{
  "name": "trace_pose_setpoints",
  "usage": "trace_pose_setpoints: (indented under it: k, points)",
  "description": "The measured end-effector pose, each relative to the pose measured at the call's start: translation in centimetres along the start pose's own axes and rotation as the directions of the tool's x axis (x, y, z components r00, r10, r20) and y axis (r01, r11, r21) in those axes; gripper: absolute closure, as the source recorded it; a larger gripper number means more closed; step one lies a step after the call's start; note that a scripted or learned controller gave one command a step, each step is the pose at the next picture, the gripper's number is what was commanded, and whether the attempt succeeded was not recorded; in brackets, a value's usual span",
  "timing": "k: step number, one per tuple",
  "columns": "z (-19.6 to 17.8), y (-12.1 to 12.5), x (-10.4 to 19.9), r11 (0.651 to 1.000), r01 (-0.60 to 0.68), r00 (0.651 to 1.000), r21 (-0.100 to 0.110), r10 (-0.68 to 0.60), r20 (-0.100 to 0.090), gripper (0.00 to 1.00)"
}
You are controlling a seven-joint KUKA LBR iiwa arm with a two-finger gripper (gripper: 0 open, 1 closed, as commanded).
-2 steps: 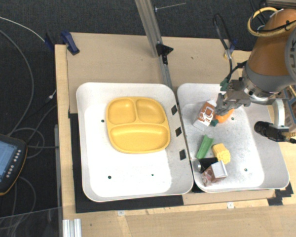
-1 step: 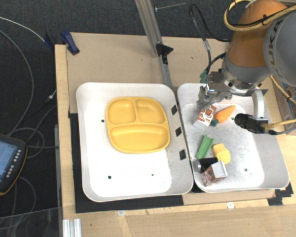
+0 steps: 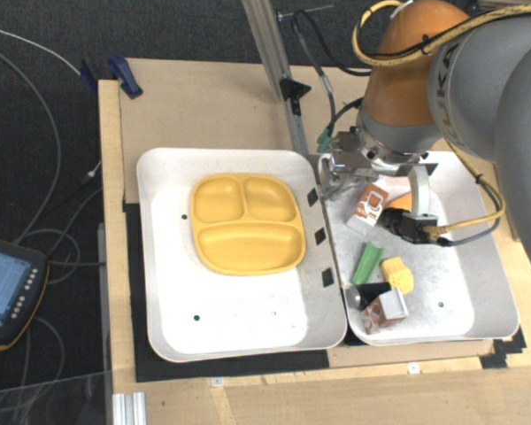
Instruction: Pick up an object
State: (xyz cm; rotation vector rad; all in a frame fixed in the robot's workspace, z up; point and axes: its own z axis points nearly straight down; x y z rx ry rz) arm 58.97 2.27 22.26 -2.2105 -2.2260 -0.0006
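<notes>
here, left bin (image 3: 159,264) holds a yellow tray (image 3: 246,223) — gripper (image 3: 341,171) grip unclear.

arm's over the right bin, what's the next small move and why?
Probably a short drop straight down. The gripper sits at the upper left corner of the right bin, just beside the small white and orange box, which looks like the nearest target; the green block lies further off.
</notes>
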Motion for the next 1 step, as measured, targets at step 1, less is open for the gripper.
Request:
trace_pose_setpoints:
  k: [1]
  points:
    - [0.42,1.45,5.48,1.000,0.000,1.000,-0.005,0.000,0.001,1.00]
